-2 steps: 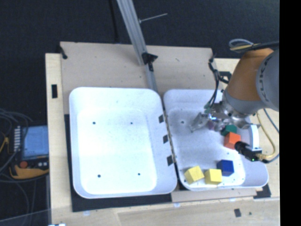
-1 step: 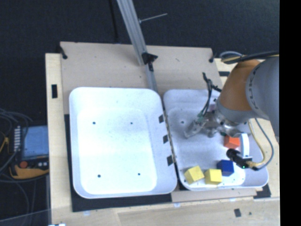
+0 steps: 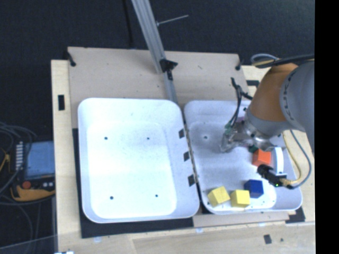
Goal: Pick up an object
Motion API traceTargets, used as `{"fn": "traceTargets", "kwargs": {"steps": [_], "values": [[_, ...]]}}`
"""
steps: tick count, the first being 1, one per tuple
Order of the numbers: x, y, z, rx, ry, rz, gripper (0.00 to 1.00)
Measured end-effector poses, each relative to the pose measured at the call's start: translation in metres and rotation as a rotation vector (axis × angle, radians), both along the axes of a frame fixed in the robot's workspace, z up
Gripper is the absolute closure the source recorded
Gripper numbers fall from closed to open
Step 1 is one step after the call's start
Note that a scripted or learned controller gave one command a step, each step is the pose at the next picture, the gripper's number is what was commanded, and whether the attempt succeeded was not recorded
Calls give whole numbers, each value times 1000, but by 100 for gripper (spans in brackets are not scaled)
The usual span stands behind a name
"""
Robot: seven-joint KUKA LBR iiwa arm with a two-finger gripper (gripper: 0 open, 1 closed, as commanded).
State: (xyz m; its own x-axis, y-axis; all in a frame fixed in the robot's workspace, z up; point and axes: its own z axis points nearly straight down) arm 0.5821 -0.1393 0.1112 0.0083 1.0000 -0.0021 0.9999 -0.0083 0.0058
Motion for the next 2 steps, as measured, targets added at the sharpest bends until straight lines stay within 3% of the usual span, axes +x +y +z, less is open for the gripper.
{"fn": "traceTargets", "kwargs": {"steps": [1,2], "values": [[10,-7,57,-1,-2,8,100],[5,-15,118,-1,-2,7,100]]}}
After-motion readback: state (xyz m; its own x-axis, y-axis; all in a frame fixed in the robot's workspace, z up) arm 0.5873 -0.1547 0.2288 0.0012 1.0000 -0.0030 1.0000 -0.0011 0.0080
